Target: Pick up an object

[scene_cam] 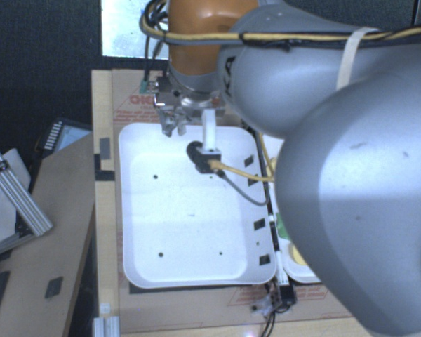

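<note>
No object to be picked up can be made out: the left bin (189, 258), a shallow white plastic tray with rounded corners, is seen bare and smooth apart from a few small dark dots. A sliver of something yellow and green (289, 248) is glimpsed in the right bin, hidden mostly by the arm. The gripper (177, 123) hangs over the left bin's far edge; whether its jaws are released or clenched cannot be told. Nothing is seen held, so the pick is judged not yet done.
</note>
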Controlling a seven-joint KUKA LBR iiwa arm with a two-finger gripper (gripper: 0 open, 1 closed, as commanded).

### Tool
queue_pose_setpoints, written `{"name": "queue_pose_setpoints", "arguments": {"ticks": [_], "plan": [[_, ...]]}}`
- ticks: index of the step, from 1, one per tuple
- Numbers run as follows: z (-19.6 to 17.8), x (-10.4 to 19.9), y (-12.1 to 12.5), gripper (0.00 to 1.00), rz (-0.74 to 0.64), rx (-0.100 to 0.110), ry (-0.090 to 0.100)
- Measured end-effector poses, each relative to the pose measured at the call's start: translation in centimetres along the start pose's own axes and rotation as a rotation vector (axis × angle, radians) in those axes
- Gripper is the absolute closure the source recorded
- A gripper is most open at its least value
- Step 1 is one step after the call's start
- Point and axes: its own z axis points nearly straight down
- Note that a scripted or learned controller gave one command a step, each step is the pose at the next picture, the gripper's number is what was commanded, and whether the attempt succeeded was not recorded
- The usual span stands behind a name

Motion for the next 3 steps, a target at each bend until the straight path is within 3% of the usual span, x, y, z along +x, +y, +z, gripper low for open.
{"name": "queue_pose_setpoints", "arguments": {"ticks": [1,2,3], "plan": [[-6.6,0.1,2.1,1.0,-0.004,-0.014,0.004],[-0.7,0.0,2.2,1.0,-0.001,-0.004,0.001],[11.6,0.0,-6.0,1.0,0.0,0.012,-0.002]]}}
